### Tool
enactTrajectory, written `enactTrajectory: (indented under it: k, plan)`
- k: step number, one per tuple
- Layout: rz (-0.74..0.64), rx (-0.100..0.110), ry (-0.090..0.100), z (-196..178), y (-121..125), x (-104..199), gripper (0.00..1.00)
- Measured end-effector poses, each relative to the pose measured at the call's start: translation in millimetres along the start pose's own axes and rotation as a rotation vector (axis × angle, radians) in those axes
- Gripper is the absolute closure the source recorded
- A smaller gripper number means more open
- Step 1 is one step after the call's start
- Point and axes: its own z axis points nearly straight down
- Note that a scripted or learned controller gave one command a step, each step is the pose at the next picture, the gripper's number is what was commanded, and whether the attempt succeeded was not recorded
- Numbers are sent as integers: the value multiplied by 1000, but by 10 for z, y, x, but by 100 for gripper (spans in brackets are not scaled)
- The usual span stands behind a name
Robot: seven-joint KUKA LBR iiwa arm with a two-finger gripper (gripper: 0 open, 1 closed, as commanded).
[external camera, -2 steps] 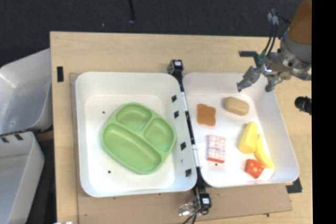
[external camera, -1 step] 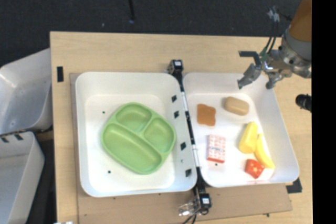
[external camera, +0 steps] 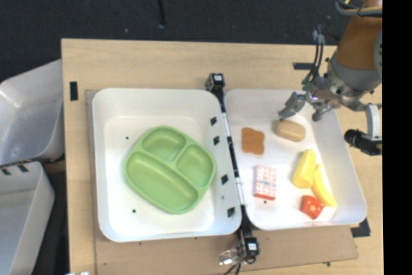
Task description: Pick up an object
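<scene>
My claw (external camera: pixel 304 107) hangs with fingers spread apart, gripping nothing; the tan bread roll (external camera: pixel 290 131) lies just below and nearer, long axis running left-right.

Wooden bench (external camera: pixel 148 61) under two white bins (external camera: pixel 103 138)
</scene>
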Motion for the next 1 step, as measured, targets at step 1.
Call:
enactTrajectory:
  k: [1]
  plan:
    - [3,1,-1,448,39,-64,0]
